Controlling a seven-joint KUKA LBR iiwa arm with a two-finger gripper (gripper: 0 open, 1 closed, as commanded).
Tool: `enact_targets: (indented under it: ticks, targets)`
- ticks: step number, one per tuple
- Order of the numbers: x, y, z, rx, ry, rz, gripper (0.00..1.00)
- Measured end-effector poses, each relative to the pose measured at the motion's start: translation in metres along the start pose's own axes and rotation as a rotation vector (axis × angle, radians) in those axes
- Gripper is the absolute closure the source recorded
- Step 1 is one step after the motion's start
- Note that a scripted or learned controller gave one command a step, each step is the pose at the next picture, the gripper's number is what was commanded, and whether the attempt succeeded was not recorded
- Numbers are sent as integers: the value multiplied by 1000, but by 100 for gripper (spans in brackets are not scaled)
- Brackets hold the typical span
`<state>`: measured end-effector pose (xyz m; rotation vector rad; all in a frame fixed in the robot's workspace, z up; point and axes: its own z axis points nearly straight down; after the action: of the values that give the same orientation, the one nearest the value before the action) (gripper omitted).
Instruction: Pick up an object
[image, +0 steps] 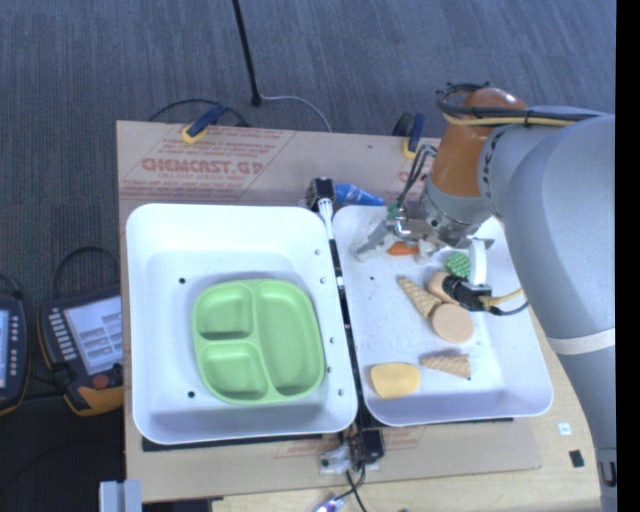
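Note:
My gripper (400, 242) is low over the far end of the right bin (520, 400), and it looks open, with one grey finger (372, 243) splayed out to the left. A small orange piece (401, 250) lies on the bin floor just under the gripper, and nothing is lifted. Just right of it sits a green knobbly piece (458, 263). Toward the front lie an ice cream cone (414, 292), a tan disc (452, 324), a waffle wedge (446, 364) and a yellow lump (395, 379).
The left bin (160, 250) holds a green divided plate (259, 338). A blue item (357, 194) lies at the far rim between the bins. The grey arm with its orange band (462, 160) covers the right bin's far right corner. Cables run along the divider.

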<state>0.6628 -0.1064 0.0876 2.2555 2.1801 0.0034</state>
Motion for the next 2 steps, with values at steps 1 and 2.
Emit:
enact_targets:
  ticks: [1, 2]
  targets:
    - [-43, 9, 1, 0, -1, 97, 0]
    - [-45, 7, -10, 7, -4, 98, 100]
